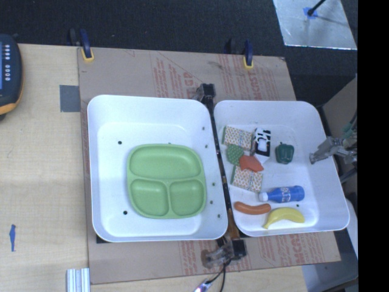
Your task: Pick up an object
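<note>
**Gripper at the right bin's edge, objects untouched**

The gripper (322,152) enters at the right edge of the view, and most of the arm behind it is cut off there. Only a grey metal tip reaches over the rim of the right bin (304,111); whether it is open or closed cannot be told, and nothing is seen in it.

The objects lie in the right bin, clustered toward its left and front. A yellow banana (284,216) lies near the front wall, its long axis roughly left to right, the right end tipped slightly up. Just above it, a blue and white bottle (283,194) lies on its side along the same direction, white cap to the left. A sausage (251,208) lies left of the banana, also crosswise. A dark green pepper (284,153) sits nearest the gripper. Small patterned packets (237,137) overlap, and their prints are too small to read.

The left bin (152,108) holds a green divided plate (165,180).
</note>
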### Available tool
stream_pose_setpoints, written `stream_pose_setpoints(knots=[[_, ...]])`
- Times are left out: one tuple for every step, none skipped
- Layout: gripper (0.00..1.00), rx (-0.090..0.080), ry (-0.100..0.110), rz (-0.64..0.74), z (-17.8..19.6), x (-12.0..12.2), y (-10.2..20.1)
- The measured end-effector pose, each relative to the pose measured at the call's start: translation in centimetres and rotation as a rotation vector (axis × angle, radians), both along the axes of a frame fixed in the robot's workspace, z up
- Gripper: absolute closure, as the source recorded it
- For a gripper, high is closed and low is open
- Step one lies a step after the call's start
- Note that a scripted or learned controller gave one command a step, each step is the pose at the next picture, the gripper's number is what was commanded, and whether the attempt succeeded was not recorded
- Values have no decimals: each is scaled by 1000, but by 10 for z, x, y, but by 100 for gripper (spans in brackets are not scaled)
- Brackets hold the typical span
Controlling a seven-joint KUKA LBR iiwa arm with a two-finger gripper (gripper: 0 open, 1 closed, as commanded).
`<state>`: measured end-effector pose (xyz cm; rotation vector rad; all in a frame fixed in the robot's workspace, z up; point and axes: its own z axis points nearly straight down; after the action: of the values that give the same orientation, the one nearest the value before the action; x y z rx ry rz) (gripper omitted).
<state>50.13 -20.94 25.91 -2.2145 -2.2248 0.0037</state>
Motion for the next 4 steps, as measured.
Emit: stream_pose_setpoints(knots=[[0,-1,0,1,-64,87,-1],[0,0,1,1,-126,135,63],[0,-3,-4,2,-163,150,75],[0,-4,-8,1,-163,157,108]])
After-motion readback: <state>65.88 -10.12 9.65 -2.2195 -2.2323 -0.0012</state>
